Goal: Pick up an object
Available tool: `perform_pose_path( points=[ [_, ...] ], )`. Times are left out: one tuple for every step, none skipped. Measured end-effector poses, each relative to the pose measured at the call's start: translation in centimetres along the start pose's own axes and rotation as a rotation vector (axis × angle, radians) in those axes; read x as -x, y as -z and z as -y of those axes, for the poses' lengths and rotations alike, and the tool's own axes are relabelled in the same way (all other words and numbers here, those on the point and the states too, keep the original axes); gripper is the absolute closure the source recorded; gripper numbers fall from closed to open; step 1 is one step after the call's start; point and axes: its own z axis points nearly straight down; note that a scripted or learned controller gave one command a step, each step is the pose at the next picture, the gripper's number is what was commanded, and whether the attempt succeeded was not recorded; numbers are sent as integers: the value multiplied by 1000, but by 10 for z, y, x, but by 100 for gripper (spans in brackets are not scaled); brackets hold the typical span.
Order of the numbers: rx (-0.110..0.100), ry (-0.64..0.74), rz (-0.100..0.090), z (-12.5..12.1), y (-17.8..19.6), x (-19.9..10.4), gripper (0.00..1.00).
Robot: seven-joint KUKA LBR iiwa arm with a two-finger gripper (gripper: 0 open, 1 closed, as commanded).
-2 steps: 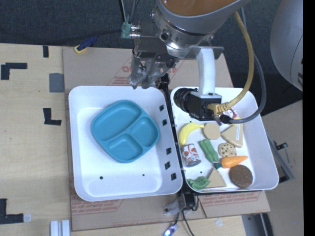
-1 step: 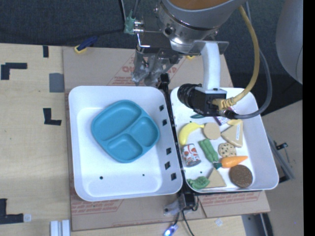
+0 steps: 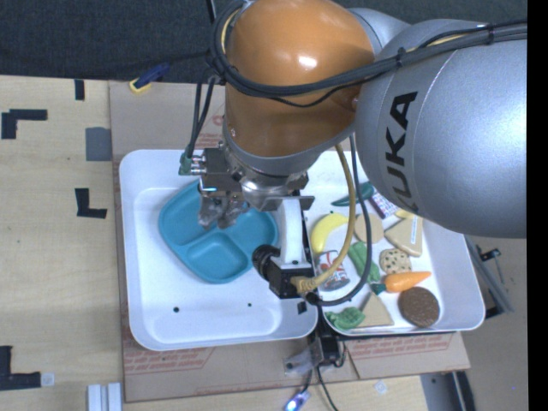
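A blue divided plate point(image 3: 208, 242) lies in the left white bin point(image 3: 150, 315), tilted toward its middle. My gripper point(image 3: 219, 215) hangs below the orange wrist band, right over the plate's upper rim, and seems to touch it. The big arm hides the plate's upper right part and the bin wall behind it. The right bin point(image 3: 467, 315) holds small toy foods: a yellow banana point(image 3: 328, 229), a spotted cookie point(image 3: 395, 261), an orange carrot point(image 3: 408, 281) and a brown round biscuit point(image 3: 419, 306).
A green leafy piece point(image 3: 346, 318) and a pale wedge point(image 3: 378, 312) lie at the right bin's front edge. A green pod point(image 3: 363, 193) sits at its back. Cables loop down from the wrist between the two bins. A wooden bench surrounds the bins.
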Motion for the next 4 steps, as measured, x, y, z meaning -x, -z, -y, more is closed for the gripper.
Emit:
perform_pose_path(
  points=[
    [37,-2,-15,-1,184,35,100],
    [18,4,-9,1,173,-8,100],
    [17,3,-9,1,183,-6,100],
    [0,0,1,0,-3,-5,100]
  ],
)
